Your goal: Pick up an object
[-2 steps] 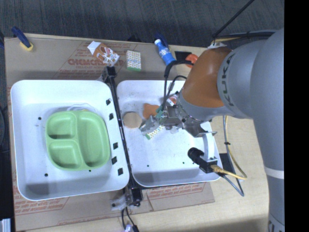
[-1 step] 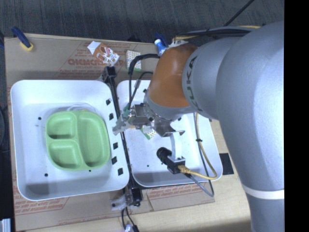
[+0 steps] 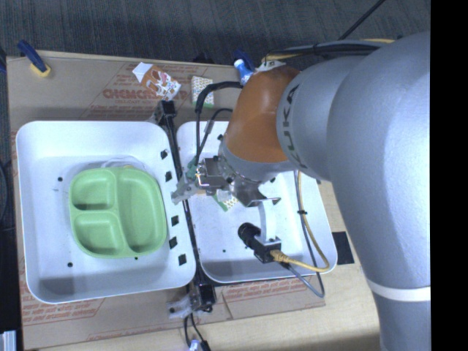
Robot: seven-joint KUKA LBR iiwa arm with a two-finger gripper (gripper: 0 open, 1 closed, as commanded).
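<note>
Grey and very big, the robot arm (image 3: 373, 159) was the closest thing to the camera, and it covered most of the right side. It bent down from the right so its orange band (image 3: 259, 119) and wrist hung over the right bin (image 3: 219, 265). My guess was that it leaned in this way to reach something low in that bin. Under everything lay the brown tabletop (image 3: 95, 90), which held two white bins side by side so things stayed in one place. The left bin (image 3: 36, 218) held a green plate (image 3: 117, 210) with three parts, lying flat near the middle. The end effector (image 3: 219, 183) sat low in the right bin, near the wall between the two bins. I could not tell if it was spread or pressed together, because the wrist hid it. A small pale object (image 3: 228, 202) with a bit of green lay just beside it, a little below and to the right in the picture. It did not look held. I could not tell if they touched.
</note>
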